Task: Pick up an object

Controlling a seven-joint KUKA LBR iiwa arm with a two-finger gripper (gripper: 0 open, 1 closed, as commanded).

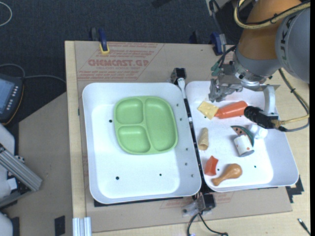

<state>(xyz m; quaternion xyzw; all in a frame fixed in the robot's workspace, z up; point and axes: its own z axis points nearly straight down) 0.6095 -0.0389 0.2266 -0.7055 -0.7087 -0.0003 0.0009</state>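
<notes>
In the camera view you look down on the bench (123, 65) with its two white bins side by side. The left bin (98, 173) holds a green plate (146, 125) with three compartments, lying flat a little to the far side of the bin's middle.

The arm (268, 28) comes in from the right and bends down over the far end of the right bin (278, 156). The gripper (215, 95) hangs over that bin's far left corner, just above the yellow wedge (207, 110). From this angle you cannot tell whether it is released or clenched, nor whether it touches the wedge.

The things you could pick all lie in the right bin. The wedge sits near the far left corner. An orange carrot (230, 110) lies against the wedge's right side, stretching toward the right. Nearer to you, close to the left wall, a tan cone (203, 138) lies on its side. Nearer still is a small red piece (211, 165). Just beside it, toward the near edge, a brown drumstick (227, 173) lies with its thin end to the left. Around the middle of the bin a white can (243, 145) lies tilted, with a small teal and brown piece (241, 130) just at its far side.
</notes>
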